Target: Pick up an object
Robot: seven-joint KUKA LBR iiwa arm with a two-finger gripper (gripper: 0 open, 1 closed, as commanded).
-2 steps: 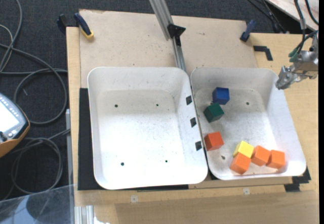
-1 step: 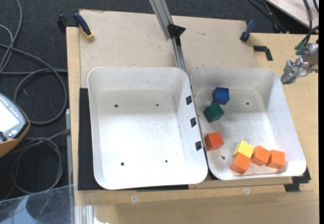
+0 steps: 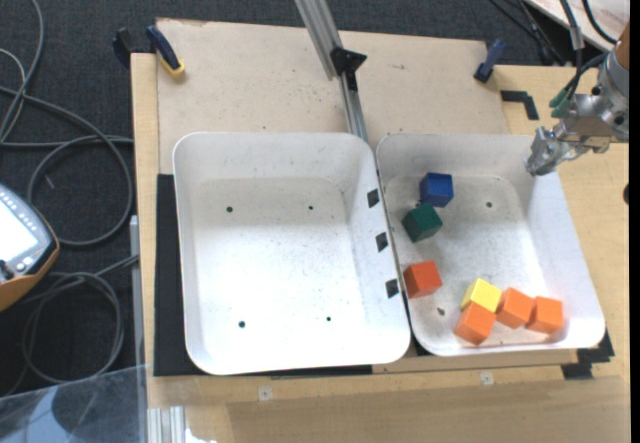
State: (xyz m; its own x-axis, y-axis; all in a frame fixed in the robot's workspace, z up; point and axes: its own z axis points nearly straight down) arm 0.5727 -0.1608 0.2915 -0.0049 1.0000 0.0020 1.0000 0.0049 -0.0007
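Crowded along the near wall of the right-hand shallow white plastic bin (image 3: 572, 249), small orange wooden cubes (image 3: 517, 308) are judged awkward targets, whereas the metal two-finger gripper (image 3: 543, 157), its opening width impossible to tell, is poised over the far-right rim, from which the freestanding small blue wooden cube (image 3: 436, 188) is judged easiest reached.

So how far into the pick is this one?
Nothing looks done: the blue block, green block and the orange and yellow ones all lie in the right bin. The gripper hangs over that bin's far right rim. Descent, grasp and lift remain.
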